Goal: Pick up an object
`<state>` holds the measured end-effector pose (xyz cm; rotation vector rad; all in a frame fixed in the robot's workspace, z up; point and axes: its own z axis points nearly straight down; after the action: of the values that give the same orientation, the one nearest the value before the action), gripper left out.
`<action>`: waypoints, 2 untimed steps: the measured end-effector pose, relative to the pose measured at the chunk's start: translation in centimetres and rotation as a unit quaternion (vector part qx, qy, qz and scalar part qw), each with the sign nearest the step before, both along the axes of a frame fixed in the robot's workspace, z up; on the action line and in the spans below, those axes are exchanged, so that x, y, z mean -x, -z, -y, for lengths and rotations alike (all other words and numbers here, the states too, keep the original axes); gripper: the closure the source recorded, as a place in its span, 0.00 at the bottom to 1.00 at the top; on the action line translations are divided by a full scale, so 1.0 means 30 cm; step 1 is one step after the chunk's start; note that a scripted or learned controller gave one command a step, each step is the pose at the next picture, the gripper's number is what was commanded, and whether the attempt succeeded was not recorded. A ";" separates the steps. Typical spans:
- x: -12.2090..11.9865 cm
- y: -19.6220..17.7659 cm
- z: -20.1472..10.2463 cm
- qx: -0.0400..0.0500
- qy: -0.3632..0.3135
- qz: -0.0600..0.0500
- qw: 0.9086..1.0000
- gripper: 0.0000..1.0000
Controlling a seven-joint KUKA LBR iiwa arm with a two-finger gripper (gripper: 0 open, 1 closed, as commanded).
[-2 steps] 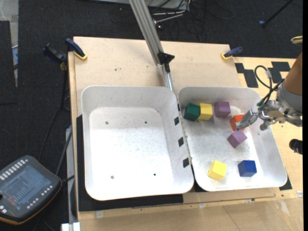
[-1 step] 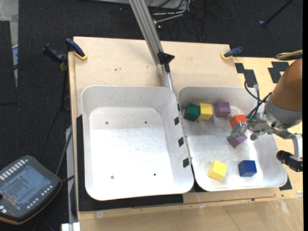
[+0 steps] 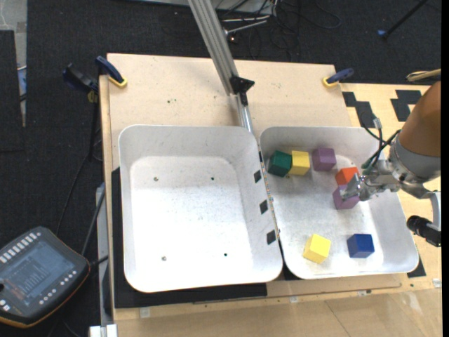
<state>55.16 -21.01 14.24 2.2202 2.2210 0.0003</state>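
Note:
The right bin [image 3: 403, 239] holds several small blocks. A green block [image 3: 280, 163], a yellow block [image 3: 300, 162] and a purple block [image 3: 323, 158] stand in a row near its far side. An orange block [image 3: 346, 176] and a second purple block [image 3: 344, 199] lie mid-bin. My gripper [image 3: 358, 188] reaches in from the right and sits right against these two, just above the purple one. Near the bin's front edge are another yellow block [image 3: 317, 248] and a blue block [image 3: 360, 245].
The left bin [image 3: 189, 209] lies beside the right one, with their rims meeting at the middle. A slanted metal pole [image 3: 217, 41] comes down to the bins' far junction. Clamps [image 3: 112, 72] [image 3: 338, 77] grip the board's far corners. A control pendant [image 3: 35, 276] lies at the lower left.

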 end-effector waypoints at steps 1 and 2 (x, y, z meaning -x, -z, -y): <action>-0.020 -0.199 0.024 0.001 -0.001 0.003 1.000 1.00; -0.025 -0.345 0.024 0.001 -0.001 0.003 1.000 1.00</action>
<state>55.91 -21.74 24.58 2.2138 2.2200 0.0033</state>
